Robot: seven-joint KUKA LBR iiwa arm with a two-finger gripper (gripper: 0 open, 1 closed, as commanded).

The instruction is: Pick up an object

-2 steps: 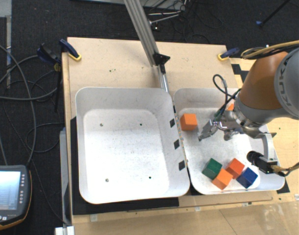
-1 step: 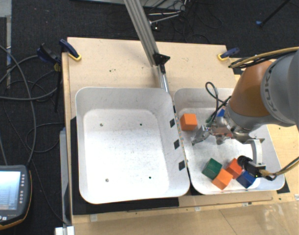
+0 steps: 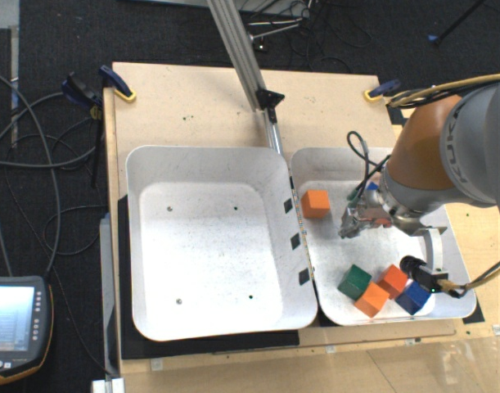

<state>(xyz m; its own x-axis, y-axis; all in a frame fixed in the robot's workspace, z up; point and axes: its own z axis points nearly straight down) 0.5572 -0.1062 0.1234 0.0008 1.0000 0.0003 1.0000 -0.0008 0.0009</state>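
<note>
The bulky, rounded grey metal arm (image 3: 470, 150) carries a broad orange band (image 3: 421, 150) above its wrist, with thin black cables (image 3: 362, 150) looping alongside — and ends in a small, dull silver-grey metal pincer (image 3: 353, 223) of angular build.

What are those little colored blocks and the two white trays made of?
The blocks, like the orange block and green block, look like painted wood or foam: matte, flat color, no glare. The left tray and right tray look like molded plastic: smooth, rounded corners, speckled with scuffs.
</note>
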